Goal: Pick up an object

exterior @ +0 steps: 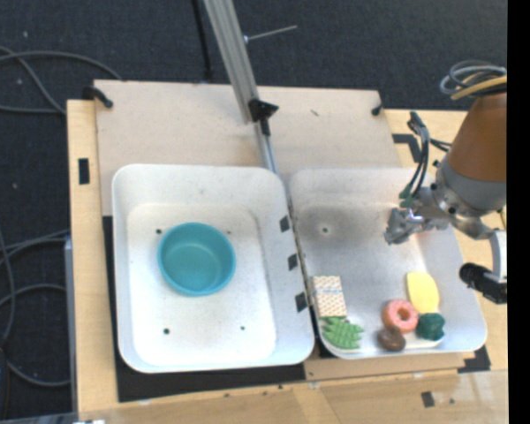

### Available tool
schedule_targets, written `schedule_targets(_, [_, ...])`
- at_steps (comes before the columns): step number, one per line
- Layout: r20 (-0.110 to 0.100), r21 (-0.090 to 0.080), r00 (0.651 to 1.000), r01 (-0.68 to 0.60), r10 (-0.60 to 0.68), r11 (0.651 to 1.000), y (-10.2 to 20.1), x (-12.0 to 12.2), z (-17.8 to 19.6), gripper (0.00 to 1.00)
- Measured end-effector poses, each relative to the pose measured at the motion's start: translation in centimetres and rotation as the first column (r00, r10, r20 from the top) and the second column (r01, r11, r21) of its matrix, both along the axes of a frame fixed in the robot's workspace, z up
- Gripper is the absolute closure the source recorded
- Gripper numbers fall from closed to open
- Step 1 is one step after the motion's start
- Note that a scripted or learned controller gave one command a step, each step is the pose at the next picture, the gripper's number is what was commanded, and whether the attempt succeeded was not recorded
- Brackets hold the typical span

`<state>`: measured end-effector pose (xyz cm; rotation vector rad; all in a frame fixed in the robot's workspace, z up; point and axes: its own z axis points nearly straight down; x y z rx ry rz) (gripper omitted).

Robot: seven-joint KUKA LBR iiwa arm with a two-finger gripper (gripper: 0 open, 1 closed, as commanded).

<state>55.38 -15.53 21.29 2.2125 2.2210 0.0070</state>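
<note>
My gripper (399,229) hangs over the middle of the right bin (353,203), with the grey arm and its orange band rising behind it at the right edge. Nothing shows between its fingers. Along the bin's near edge lie a yellow block (422,291), a pink donut (399,314), a dark green piece (432,327), a brown piece (391,340), a patterned waffle-like block (329,296) and a green leafy piece (342,332). All of them lie below and nearer than the gripper.
The left bin (141,193) holds a teal bowl (196,258). A metal camera pole (235,51) slants up from between the bins at the back. Cables lie on the dark floor at left.
</note>
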Motion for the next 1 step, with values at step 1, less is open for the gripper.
schedule_targets(1, [-0.007, 0.003, 1.000, -0.004, 0.004, 1.000, 5.61, -1.06, 0.18, 1.00])
